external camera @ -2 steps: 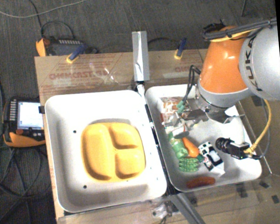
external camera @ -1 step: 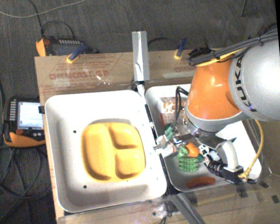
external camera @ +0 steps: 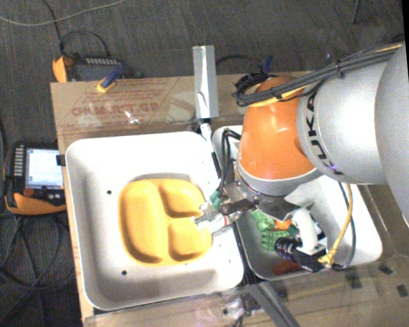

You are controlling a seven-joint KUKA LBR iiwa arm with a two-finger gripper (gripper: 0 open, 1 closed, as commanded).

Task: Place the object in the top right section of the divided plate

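A yellow divided plate [external camera: 153,225] lies in the left white bin [external camera: 90,170]. It has one long section on the left and two smaller ones on the right, and all three look bare. My gripper [external camera: 208,216] hangs over the plate's right rim, about where the top right and bottom right sections meet. I see no object in it. The grey arm with its orange band [external camera: 274,142] reaches in from the right and covers much of the right bin.
The right bin [external camera: 363,244] holds several small items under the arm: a green piece [external camera: 267,231], a white one [external camera: 308,230], and a red one [external camera: 285,266]. A handheld pendant [external camera: 36,175] lies left of the bench. Cardboard [external camera: 127,105] sits behind the left bin.
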